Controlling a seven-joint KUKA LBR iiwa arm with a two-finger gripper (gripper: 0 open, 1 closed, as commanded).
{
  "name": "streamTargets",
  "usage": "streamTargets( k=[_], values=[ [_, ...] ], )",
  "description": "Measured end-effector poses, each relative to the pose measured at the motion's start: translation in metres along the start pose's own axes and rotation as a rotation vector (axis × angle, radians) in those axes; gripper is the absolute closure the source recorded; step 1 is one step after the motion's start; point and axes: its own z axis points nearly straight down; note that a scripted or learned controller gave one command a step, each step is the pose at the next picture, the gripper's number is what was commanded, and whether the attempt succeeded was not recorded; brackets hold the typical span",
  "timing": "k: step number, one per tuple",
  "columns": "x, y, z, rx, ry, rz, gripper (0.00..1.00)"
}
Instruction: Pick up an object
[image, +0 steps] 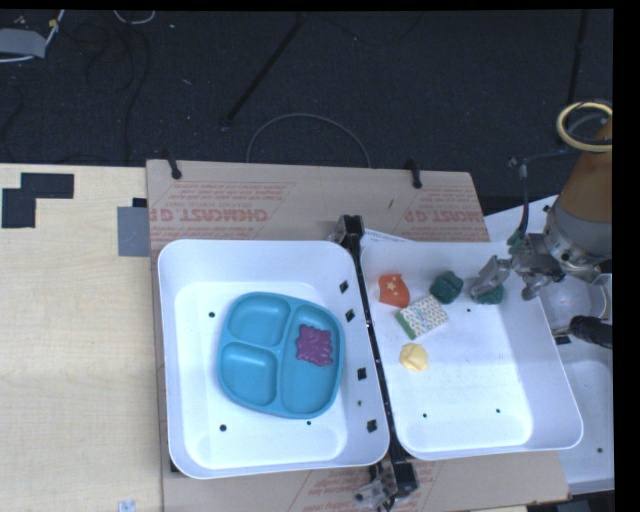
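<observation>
White plastic forms two shallow bins sitting side by side on a pale wooden table (70, 330), each resting on a sheet of brown cardboard (300, 205). The left bin (190, 270) holds a blue divided plate (255, 360) with three compartments, and a small purple object (315, 345) lies in the plate's right-hand compartment. The right bin (480, 400) holds several small items gathered in its upper half: an orange piece (393, 290) near the divider, a dark green lump (446, 287) to its right, a flat checked green-and-white block (423, 318) just below and between them, and a yellow piece (413, 357) lower down. The grey arm (585, 190), with its orange band, reaches in from the right, and its hand (512, 278) sits low over the bin's upper right corner. A teal object (488, 293) lies right at the fingers' left side, touching or nearly touching them. Whether the fingers are spread or pressed together cannot be told, nor whether anything sits between them. Dark carpet (300, 80) with loose cables lies beyond the table.
</observation>
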Motion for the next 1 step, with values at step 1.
streamTargets(
  k=[1],
  values=[
    [-0.0003,0.0031,-0.0079,-0.013,-0.003,-0.002,0.0]
  ],
)
